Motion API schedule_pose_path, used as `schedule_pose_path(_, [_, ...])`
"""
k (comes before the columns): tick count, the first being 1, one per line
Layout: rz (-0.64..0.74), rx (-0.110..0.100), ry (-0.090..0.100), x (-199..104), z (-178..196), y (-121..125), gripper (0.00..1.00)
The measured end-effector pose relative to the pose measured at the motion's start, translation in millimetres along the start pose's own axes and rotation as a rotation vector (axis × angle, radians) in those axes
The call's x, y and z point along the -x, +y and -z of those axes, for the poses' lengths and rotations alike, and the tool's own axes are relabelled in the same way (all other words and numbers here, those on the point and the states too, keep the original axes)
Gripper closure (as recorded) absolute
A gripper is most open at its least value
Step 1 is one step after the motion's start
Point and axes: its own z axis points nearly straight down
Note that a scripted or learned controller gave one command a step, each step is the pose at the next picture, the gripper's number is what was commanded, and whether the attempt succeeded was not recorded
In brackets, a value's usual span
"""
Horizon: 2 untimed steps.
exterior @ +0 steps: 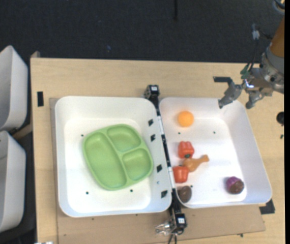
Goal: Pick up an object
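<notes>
Above the far right corner of the right bin (254, 136), my jaws (239, 96) hang in the air, spread apart and clamped on nothing. Both fingers point down toward the bin's upper rim, well clear of every object below.

Camera view, right bin: six candidates are available. An orange ball (185, 119) lies near the far end, nearest to my jaws. Along the divider side sit a red pepper (186, 149), a second red-orange piece (180, 174) and a dark brown item (184, 193) at the near corner. A tan, pear-like piece (196, 162) lies just beside the red pepper, possibly touching it. A purple object (234, 185) rests alone near the near right corner.

Camera view, left bin (68, 151): a green sectioned plate (117, 156) lies flat in the middle.

Step in hand, as judged: approach, with no target yet engaged. The next move calls for selecting one object, travelling over it and descending with the fingers straddling it. The orange ball or the purple object appear the better choices, since each stands apart from its neighbours. A round ball may roll on closure; centre the fingers carefully.
</notes>
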Motion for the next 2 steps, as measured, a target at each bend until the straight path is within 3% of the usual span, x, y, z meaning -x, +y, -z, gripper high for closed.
schedule_pose_path(1, [0.002,0.009,-0.002,-0.4,5.3,1.4,0.00])
schedule_pose_path(2, [0.003,0.002,-0.001,-3.5,-58.4,6.5,0.00])
